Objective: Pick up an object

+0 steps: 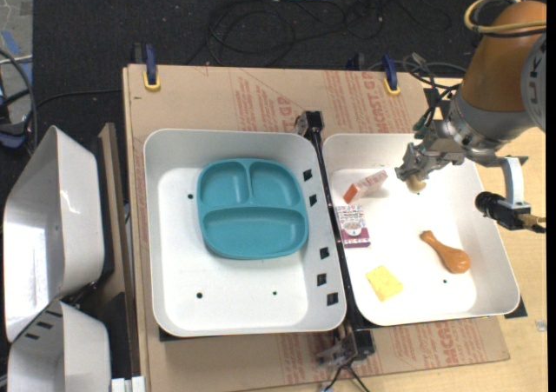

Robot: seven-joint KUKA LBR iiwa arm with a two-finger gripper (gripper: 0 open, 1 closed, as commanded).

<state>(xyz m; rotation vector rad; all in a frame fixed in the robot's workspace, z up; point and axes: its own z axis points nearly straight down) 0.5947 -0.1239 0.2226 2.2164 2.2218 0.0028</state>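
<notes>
— Nearest the lens: yellow block low in the right bin, below the orange drumstick toy.
— Gripper above that toy, beside the red-capped tube; grip state impossible to tell, nothing seen held.
— Risks?
— Could clip the tube, nudging it toward the purple carton.

We see the arm reaching in from the right, its orange band uppermost and the grey wrist below it angled down and to the left. At its end the gripper hangs low, pointing downward. From this slant we cannot make out how its jaws stand, since the wrist body covers most of them.
</notes>
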